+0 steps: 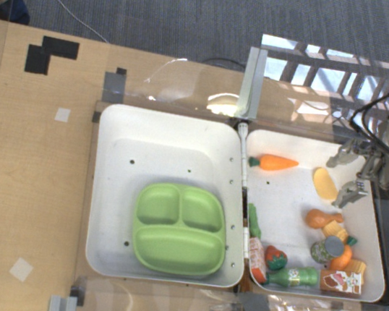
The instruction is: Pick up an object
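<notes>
The right bin [286, 202] holds several toy foods. An orange carrot [275, 163] lies at its far left and a pale yellow piece [325, 184] at its far right. Nearer are an orange-brown piece [322, 220], a grey round item [326, 250], a small carton [342, 282], a green bottle [292, 277] and a red berry [275, 258]. My gripper [346, 176] hangs over the bin's far right corner, just right of the yellow piece. Its fingers [352, 192] stand apart with nothing between them.
A green divided plate [179, 228] lies in the left bin [121, 176]. A red-and-white tube [256, 254] and a thin green item [251, 216] rest along the divider wall. A metal frame [325, 69] and black cables [377, 114] sit behind the right bin.
</notes>
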`<state>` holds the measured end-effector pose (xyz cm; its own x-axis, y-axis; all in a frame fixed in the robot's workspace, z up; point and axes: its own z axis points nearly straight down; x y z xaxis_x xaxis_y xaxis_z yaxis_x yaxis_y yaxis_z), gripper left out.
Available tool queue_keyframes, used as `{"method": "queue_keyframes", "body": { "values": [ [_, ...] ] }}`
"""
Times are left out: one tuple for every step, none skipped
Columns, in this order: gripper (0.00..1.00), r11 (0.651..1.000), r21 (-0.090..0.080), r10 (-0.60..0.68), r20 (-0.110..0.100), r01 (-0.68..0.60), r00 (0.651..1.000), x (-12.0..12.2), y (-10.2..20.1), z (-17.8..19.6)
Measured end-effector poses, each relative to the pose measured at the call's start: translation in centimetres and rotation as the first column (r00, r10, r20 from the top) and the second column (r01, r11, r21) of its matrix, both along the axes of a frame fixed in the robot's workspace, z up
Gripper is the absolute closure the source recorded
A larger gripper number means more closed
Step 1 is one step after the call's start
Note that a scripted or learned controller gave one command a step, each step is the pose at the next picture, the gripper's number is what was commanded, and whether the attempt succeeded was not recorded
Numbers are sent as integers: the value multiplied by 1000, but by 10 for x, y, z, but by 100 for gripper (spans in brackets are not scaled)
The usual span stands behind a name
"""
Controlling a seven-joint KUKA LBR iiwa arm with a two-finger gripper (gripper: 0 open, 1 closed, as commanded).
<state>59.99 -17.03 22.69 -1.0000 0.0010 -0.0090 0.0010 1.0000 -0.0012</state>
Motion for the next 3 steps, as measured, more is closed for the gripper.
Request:
{"method": "queue_keyframes", "body": {
  "values": [
    [0, 878, 1, 479, -6, -479, 878, -4, -26, -97],
    [0, 934, -24, 357, 24, -357, 934, -66, -37, -128],
    [0, 930, -13, 367, 14, -366, 930, -91, -34, -135]
  ]
}}
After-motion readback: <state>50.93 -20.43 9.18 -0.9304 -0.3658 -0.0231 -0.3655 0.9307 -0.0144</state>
